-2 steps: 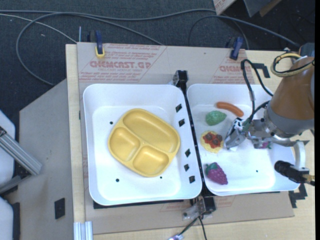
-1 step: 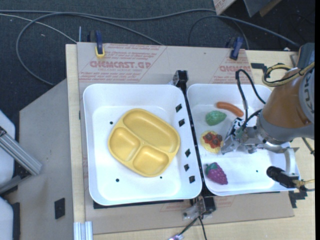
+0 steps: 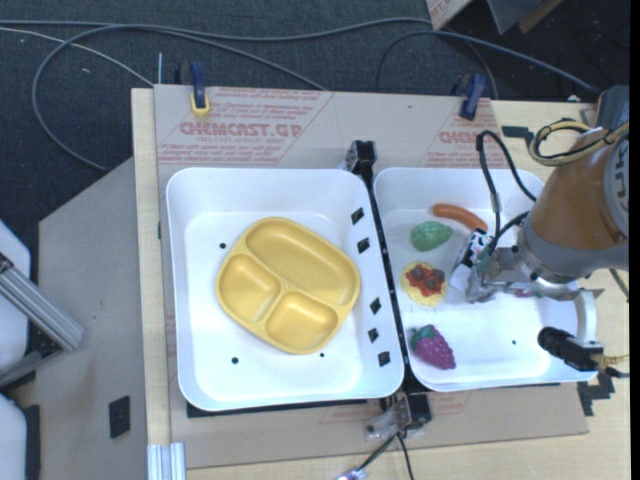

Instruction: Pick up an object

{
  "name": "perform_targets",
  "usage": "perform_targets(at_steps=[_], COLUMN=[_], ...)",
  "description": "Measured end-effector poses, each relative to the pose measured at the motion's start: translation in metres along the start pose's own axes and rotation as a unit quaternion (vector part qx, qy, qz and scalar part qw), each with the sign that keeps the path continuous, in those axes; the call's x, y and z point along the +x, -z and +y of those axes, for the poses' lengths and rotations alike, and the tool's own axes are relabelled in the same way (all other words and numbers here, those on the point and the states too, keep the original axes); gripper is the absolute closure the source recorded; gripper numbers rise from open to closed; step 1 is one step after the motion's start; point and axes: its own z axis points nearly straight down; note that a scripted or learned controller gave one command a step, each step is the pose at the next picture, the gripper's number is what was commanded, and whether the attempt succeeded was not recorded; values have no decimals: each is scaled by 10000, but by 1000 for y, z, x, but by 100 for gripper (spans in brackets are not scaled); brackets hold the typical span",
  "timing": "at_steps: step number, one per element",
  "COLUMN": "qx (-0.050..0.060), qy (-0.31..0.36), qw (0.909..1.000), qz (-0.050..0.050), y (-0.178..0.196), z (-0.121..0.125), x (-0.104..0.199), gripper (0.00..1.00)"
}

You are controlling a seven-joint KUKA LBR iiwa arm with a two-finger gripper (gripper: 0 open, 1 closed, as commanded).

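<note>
A: While the arm (image 3: pixel 585 208) reached into the right bin (image 3: pixel 500 353), we saw its pincer (image 3: pixel 478 273) hanging just right of the small pizza toy (image 3: pixel 424 280), and we could not tell how wide it stood or whether it had hold of anything.

B: Which thing did we judge it was after?

A: Likely the pizza toy, being nearest. Taking that toy as our mark, the green lumpy toy (image 3: pixel 432 235) lay just above it, the orange sausage (image 3: pixel 457 213) further above and to the right, and the purple grapes (image 3: pixel 433 347) below. The yellow divided plate (image 3: pixel 288 284) sat well to its left in the other bin.

B: How would it handle?

A: We judged it light, stiff plastic, flat and somewhat slippery, so a grip across its rim seemed best. Being roundish, it showed no clear long axis; the sausage's long axis ran left to right, dipping slightly rightward.
</note>
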Motion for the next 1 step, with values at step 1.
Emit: perform_targets(at_steps=[1], qx=[-25], qy=[3], qw=[10000], qz=[-15], y=[52], z=[-7], x=[-5], gripper=[100])
